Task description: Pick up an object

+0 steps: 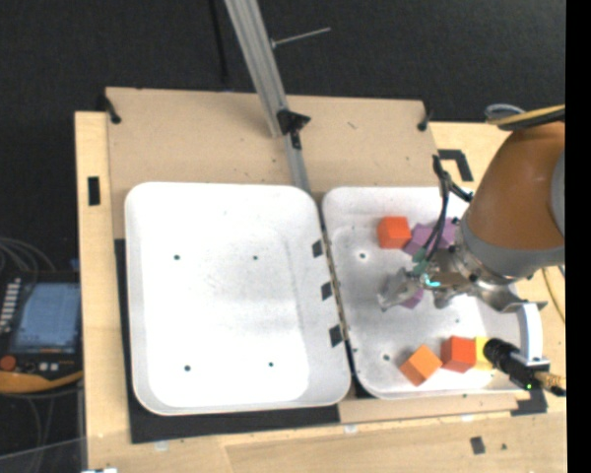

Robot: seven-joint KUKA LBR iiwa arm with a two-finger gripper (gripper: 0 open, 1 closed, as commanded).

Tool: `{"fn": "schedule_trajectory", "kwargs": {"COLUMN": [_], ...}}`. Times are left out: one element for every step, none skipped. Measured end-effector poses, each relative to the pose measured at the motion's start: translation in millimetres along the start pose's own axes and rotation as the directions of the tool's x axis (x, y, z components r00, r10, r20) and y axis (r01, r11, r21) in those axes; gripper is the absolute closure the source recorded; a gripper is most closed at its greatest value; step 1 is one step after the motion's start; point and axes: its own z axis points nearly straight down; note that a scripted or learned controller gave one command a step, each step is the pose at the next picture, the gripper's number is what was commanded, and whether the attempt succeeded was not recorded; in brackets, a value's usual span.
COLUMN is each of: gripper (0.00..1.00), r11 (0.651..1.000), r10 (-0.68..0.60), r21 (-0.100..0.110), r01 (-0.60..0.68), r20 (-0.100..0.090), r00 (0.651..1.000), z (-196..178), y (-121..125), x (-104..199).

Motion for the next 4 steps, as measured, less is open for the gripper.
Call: {"fn": "schedule_trajectory", "kwargs": {"gripper": [0.00, 0.00, 0.00, 0.00], "r11": [1.000, 1.000, 1.000, 1.000], "r10": [0.004, 0.003, 0.003, 0.004], "r21": [-0.006, 0.001, 0.000, -0.006], "r01": [-0.004, -0.003, -0.003, -0.004], "r20": [0.001, 0.001, 0.001, 0.002], "r00": [1.000, 1.000, 1.000, 1.000], "z": [-2, 56, 103, 121], "y": [1, 9, 14, 15], "x": [0, -2, -11, -13]}}
